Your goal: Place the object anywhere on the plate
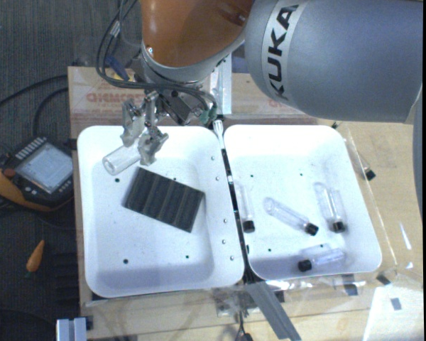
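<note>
The arm's grey upper body fills the top of the view and runs off its upper and right edges, so only the letters "KUKA" [282, 45] read clearly on its casing, and the orange band [188, 16] hides whatever sits behind it. Faded reddish printing on the cardboard [103, 98] beyond the left bin is too blurred to read, and the screen of the handheld pendant [39, 172] left of that bin shows no legible text. The gripper [143, 137] hangs over the far corner of the left bin [99, 261], and its metal fingers [154, 145] are clenched on one end of a clear vial [121, 160], which sticks out to the left of them, tilted, its open end pointing toward the bin's left wall. The vial is transparent and pale, hard to separate from the white floor beneath it, and whether it touches that floor cannot be told. Just near of the vial lies the plate [163, 201], a dark ribbed rectangle set at a slant on the bin floor. In the right bin [355, 183] lie four more clear vials with black caps [290, 215], their glass bodies nearly lost against the white.
</note>
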`<state>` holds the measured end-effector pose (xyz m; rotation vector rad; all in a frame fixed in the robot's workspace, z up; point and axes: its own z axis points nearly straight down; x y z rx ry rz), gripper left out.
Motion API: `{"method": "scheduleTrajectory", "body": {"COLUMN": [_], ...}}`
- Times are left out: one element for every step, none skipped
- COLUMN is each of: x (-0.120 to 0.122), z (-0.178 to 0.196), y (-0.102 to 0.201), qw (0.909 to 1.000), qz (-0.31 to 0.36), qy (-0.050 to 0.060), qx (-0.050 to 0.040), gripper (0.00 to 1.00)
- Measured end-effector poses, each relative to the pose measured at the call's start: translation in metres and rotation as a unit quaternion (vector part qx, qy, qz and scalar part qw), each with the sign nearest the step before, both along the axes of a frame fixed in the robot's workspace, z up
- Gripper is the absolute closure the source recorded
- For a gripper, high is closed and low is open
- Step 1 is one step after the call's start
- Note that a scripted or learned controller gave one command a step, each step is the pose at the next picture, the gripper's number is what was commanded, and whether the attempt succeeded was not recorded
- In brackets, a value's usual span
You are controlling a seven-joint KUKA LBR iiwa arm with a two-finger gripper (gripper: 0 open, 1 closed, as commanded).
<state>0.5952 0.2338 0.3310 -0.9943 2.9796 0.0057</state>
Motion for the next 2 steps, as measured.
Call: {"method": "scheduleTrajectory", "body": {"x": [0.074,0.074], "z": [-0.023,0.102], "y": [-0.009,-0.013], "qw": [0.9939,0.9854], "qz": [0.11,0.17], "qy": [-0.001,-0.002], "qx": [0.0003,0.0009], "gripper": [1.0,1.0]}}
